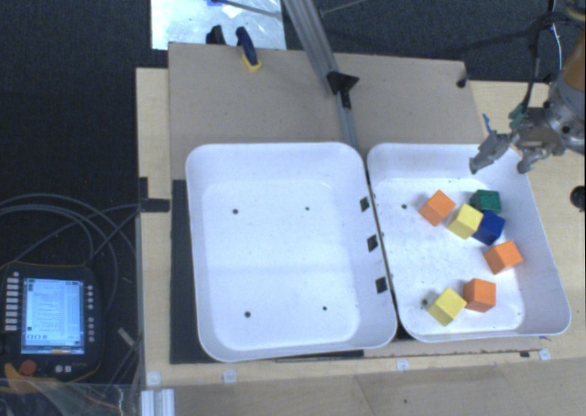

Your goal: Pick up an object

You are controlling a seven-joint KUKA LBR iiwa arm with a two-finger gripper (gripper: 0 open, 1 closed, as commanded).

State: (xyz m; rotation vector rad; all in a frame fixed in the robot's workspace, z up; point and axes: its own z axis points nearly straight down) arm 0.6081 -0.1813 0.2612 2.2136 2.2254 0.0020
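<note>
right bin (540, 313): yellow block (447, 305) and orange block (480, 294) touching at its near edge, another orange (503, 256) further in by the right wall, then a tight cluster past mid-bin of blue (490, 226), yellow (465, 221), green (486, 201) and orange (438, 207). gripper (504, 157) hangs over the bin's far right rim, fingers spread wide with nothing between them, apart from all blocks. left bin (197, 222) sits just beside the right bin, touching along the middle.

Grey metal pincer (502, 159) with black cables, perhaps an orange band.
</note>
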